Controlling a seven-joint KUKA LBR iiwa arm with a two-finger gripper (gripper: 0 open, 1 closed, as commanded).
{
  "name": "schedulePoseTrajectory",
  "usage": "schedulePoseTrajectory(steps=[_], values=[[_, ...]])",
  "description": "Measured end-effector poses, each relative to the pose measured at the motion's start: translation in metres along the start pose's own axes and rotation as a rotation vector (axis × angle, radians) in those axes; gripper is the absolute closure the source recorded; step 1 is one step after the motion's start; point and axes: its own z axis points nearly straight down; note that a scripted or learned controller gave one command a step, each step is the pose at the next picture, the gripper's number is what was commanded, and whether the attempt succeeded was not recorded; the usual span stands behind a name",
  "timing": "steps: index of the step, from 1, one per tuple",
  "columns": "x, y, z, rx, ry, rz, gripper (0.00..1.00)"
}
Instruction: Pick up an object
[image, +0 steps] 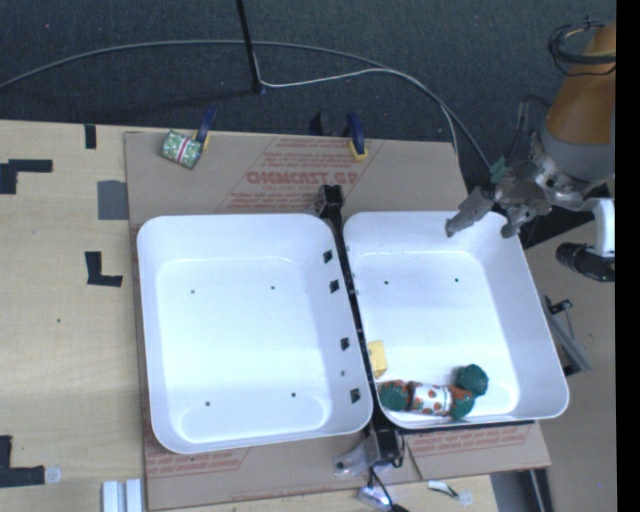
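Note:
My gripper (486, 222) hangs over the far right rim of the right bin (440, 262), its two grey fingers spread apart with nothing between them. Near that bin's front wall lie a small yellow block (377, 357), a white toy with red spots and green ends (425, 398), and a round teal object (472, 379). These objects are well in front of the gripper, apart from it.
The left bin (240, 250) sits beside the right one, joined by a black clamp strip (344, 300). A small green patterned box (182, 149) lies on the cardboard at the back left. Blue and yellow clamps (355, 135) stand at the back edge. A cable arcs overhead.

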Motion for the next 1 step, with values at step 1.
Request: schedulePoseTrajectory(steps=[1], values=[[-0.0052,-0.0293,0.1620,0.013,0.003,0.001,0.00]])
